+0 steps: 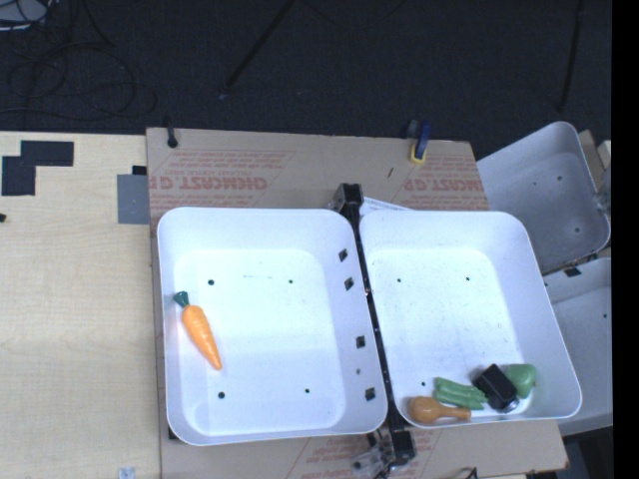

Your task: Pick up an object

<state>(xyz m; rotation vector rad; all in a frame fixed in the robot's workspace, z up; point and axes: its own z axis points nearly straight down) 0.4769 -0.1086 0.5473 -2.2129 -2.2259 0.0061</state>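
Left bin (250, 230): smooth white plastic, holding a tapered orange carrot (201, 333).
Right bin (449, 232): green pods (458, 393), black block (495, 386), tan gourd (435, 410).
Pincer: cannot tell.

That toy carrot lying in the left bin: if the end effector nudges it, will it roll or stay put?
The toy carrot looks rounded and tapered, so it would probably roll, curving toward its thin tip. It seems rigid and glossy, likely plastic, so possibly slippery. It lies close to the left bin wall, which may stop it.

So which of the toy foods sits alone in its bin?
The orange carrot, by the left bin's left wall; the others cluster in the right bin's near corner.
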